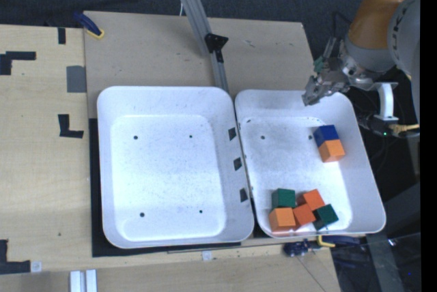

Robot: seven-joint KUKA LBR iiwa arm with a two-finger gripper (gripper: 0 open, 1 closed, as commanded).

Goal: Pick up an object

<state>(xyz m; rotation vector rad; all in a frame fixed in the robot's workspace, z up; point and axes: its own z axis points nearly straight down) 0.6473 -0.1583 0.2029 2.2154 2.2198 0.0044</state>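
The gripper hangs over the far rim of the right bin; whether it is open or closed cannot be told. The blue block touching an orange block lies nearest, so a careful descent should straddle one block only.

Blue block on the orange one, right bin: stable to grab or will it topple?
The blue block looks like a rigid, flat-faced cube, so it probably won't roll. Touching the orange block, a sideways nudge would likely shift both. Probably light.
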